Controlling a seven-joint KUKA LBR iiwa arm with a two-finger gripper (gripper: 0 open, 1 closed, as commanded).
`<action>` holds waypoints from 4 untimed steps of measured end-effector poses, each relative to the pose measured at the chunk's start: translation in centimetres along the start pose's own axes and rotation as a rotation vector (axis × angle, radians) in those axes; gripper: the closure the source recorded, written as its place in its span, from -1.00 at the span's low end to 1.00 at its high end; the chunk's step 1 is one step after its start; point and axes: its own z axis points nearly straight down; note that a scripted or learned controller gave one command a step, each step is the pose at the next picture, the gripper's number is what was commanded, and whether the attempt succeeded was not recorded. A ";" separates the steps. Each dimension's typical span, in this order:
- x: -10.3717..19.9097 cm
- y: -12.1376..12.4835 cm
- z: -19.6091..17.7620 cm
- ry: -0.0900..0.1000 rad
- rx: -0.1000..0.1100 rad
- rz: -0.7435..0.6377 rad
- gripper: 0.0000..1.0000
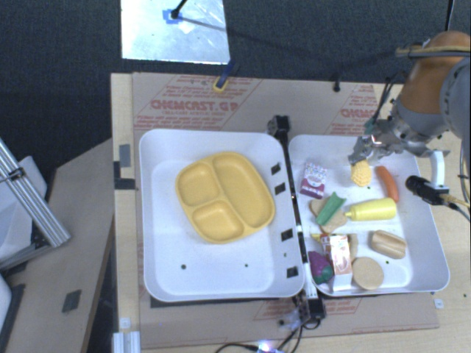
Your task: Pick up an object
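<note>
Yellow toy corn [360,173] lies in your right bin [434,252], directly beneath the tool [368,147]; whether that tool is spread or pressed together, you cannot tell. The carrot [388,183] lies close beside it, so a descent could nudge both aside.

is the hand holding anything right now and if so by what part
Cannot be told: the hand sits right above the toy corn, touching or nearly so.

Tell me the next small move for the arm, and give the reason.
Probably lower the gripper straight down onto the toy corn. It hangs just above the corn in the right bin, with the carrot close beside it, so a short vertical drop seems safest.
</note>
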 end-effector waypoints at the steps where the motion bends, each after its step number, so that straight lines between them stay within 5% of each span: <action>1: 0.9 -0.2 -5.3 0.000 -0.001 -0.002 1.00; 2: 0.9 -0.1 -8.4 0.000 -0.001 -0.002 1.00; 4: 11.6 -4.7 -9.8 0.002 0.006 -0.004 1.00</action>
